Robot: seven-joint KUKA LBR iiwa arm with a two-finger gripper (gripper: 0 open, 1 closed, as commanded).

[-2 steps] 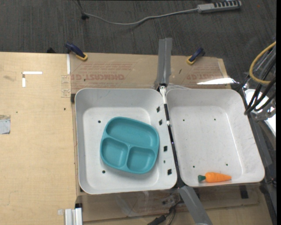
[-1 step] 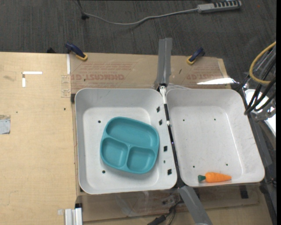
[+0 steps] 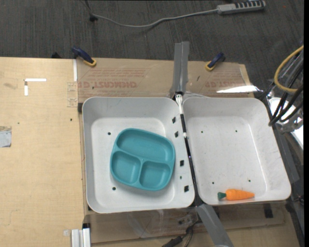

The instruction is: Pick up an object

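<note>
**Bench status: two candidate objects, one per bin, both lying free**

Left bin (image 3: 89, 144): holds one teal divided plate (image 3: 143, 159) with three compartments. It lies flat on the bin floor, roughly central and turned slightly askew to the walls. Nothing rests on it and nothing touches it.

Right bin (image 3: 227, 140): holds one small orange carrot (image 3: 236, 195) with a green top. It lies on its side close against the near wall, green end pointing toward the left bin. It is well apart from the plate, with the walls of both bins between them.

Gripper: its state cannot be told from this view; I cannot say whether it is spread, pressed together or pinching anything. A bundle of dark cables and a yellow hose (image 3: 289, 96) hangs at the right edge, beyond the right bin's far corner, apart from both objects.

Surroundings: the bins sit side by side, touching along their inner walls, on a wooden bench (image 3: 38, 159). A sheet of printed cardboard (image 3: 120, 82) lies behind them, pinned by two blue clamps (image 3: 83, 55) (image 3: 215, 60). A grey upright bar (image 3: 181, 67) stands at the far end of the seam between the bins. On the dark carpet beyond, a power strip (image 3: 240, 6) and its lead are visible.
</note>
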